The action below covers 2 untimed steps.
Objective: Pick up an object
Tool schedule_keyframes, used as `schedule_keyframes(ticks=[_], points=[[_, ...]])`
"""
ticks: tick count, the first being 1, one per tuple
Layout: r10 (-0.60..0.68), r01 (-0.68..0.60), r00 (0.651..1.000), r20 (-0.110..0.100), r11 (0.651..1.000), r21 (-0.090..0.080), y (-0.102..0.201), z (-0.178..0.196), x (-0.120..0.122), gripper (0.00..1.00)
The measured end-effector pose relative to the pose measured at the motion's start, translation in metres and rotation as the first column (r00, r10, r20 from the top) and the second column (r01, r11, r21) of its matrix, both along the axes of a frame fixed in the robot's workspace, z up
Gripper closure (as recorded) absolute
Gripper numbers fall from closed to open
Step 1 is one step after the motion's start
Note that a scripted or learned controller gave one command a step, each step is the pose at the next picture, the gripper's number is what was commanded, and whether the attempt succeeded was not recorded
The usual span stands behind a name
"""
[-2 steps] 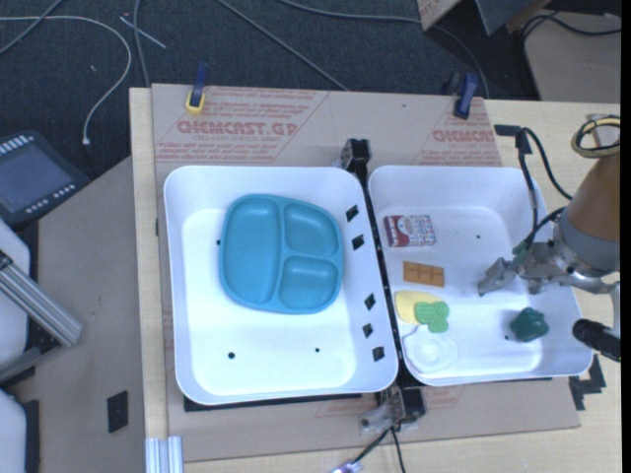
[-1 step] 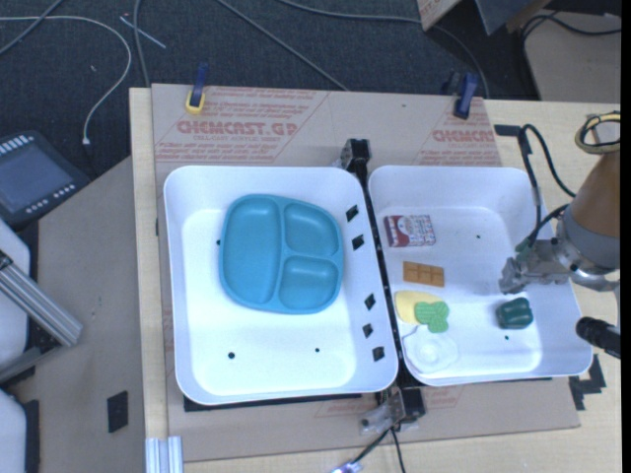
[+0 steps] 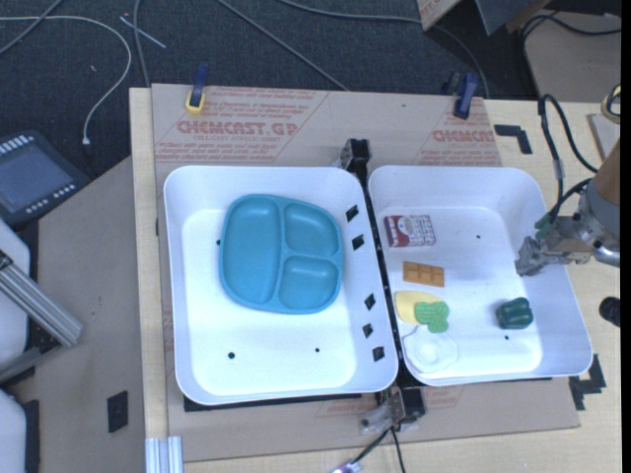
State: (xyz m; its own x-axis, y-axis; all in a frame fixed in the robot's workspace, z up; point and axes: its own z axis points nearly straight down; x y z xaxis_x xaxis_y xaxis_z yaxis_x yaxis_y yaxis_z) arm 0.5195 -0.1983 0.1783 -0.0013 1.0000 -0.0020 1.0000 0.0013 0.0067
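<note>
The tool [image 3: 537,249] sits at the right edge of the right bin [image 3: 473,180], in the right middle of the frame, with the arm [image 3: 606,205] coming in behind it. Whether it is open or closed I cannot tell; nothing shows between its tips, so I judge it empty.

The things to pick from all lie in the right bin. A dark green piece [image 3: 514,313] is the nearest, just below and left of the tool. Further left, along the bin's left side, are a red and white packet [image 3: 409,230], an orange wafer [image 3: 423,274] under it, then a yellow piece [image 3: 408,304] touching a light green piece [image 3: 432,314], and a pale lid [image 3: 430,349] at the bottom. The left bin [image 3: 197,294] holds a blue tray [image 3: 281,254].

Risks from here, as I judge them:
- The tool is close to the bin wall; a straight descent could clip the rim
- The dark green piece looks rounded and may roll or squirt out as the tool closes
- The packet and wafer lie flat, so the tips could slide over them
- The yellow and light green pieces touch, so a grab there could take both or nudge one away
</note>
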Motion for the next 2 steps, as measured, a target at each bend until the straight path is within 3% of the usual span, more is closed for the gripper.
schedule_keyframes(ticks=[1, 2], points=[[0.0, 0.0, 1.0, -0.002, 1.0, 0.0, 0.0, 0.028, 0.001, 1.0], [0.006, -0.006, 1.0, -0.006, 1.0, 0.005, 0.062, 0.029, 0.015, 1.0]])
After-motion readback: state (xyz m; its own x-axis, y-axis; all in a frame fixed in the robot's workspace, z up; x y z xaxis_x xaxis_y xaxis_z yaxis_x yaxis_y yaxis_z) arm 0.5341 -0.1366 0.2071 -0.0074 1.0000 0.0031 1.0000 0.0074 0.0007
